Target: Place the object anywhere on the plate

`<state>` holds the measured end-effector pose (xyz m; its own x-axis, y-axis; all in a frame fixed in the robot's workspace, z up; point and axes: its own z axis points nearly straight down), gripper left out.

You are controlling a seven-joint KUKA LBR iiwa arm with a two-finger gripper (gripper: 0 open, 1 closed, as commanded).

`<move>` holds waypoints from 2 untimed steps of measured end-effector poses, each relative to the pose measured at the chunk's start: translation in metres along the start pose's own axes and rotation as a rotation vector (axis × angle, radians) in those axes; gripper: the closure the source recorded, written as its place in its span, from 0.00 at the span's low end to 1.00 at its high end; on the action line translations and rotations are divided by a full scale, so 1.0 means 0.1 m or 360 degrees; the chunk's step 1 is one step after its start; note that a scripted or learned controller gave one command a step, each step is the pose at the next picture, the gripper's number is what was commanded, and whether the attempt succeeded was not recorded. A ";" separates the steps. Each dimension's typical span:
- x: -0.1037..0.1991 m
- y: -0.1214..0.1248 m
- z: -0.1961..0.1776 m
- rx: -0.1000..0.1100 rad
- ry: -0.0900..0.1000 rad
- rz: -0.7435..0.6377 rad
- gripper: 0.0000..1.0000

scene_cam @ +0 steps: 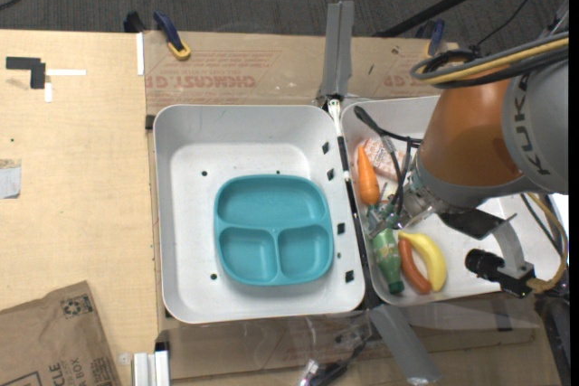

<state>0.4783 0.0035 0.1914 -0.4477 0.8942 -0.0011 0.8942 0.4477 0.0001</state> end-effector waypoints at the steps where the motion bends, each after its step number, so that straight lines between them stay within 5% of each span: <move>1: 0.31 0.64 0.01 0.0005 0.0000 0.0191 1.00; 2: 0.78 0.54 0.01 0.0007 0.0001 0.0422 1.00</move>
